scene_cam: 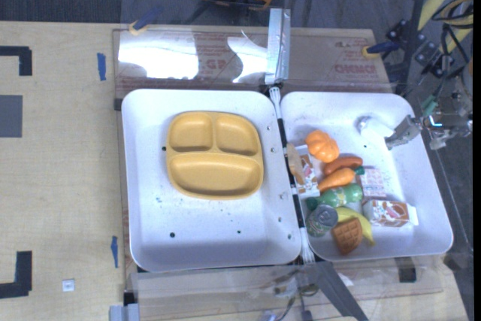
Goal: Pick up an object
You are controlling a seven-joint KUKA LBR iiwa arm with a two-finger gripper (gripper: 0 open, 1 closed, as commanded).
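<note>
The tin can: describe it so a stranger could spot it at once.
Look in the right white bin, at the pile of toy food along its left side. At the pile's lower left lies the tin can, just below the green vegetable and left of the banana. It alone is round, grey metal.

Two white bins side by side on a table, seen from above at a slant.

The left bin (143,184) holds a yellow divided plate (215,154). The right bin (428,192) holds a cluster of toy food near its left wall: an orange pepper (322,146), a carrot (337,178), a green vegetable (342,197), a tin can (322,219), a banana (359,222) and small packets. The gripper (402,133) sits at the right bin's upper right edge.
</note>
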